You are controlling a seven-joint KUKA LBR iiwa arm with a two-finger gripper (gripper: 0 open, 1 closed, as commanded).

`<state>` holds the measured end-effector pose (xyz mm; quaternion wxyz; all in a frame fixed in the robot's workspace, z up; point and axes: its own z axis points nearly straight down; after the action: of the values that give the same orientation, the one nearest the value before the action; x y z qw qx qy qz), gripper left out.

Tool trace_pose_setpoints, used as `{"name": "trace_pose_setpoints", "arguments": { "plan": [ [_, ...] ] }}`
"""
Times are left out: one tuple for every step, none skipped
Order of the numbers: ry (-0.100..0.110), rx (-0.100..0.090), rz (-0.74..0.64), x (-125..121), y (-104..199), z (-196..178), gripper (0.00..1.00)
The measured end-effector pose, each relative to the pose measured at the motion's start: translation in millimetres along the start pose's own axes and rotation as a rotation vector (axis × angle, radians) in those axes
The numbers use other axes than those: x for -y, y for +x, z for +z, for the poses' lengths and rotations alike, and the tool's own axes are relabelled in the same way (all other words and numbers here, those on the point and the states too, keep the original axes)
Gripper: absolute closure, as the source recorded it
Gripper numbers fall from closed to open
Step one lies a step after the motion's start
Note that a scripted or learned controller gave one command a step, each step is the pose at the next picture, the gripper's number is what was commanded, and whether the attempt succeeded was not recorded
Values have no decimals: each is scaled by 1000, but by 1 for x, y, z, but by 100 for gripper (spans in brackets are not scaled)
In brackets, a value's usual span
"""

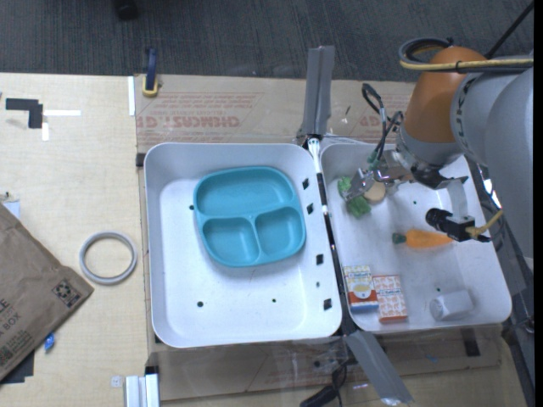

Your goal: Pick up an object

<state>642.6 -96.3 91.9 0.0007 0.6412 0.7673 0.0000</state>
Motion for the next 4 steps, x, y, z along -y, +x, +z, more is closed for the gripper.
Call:
{"name": "trace_pose_setpoints", "arguments": {
  "plan": [
    [2,0,23,35,4,0,0],
    [2,-1,-76,76,-43,0,0],
    [2,-1,23,136,-72,0,0],
    [1,-1,26,135,-72,-9,100]
  ]
}}
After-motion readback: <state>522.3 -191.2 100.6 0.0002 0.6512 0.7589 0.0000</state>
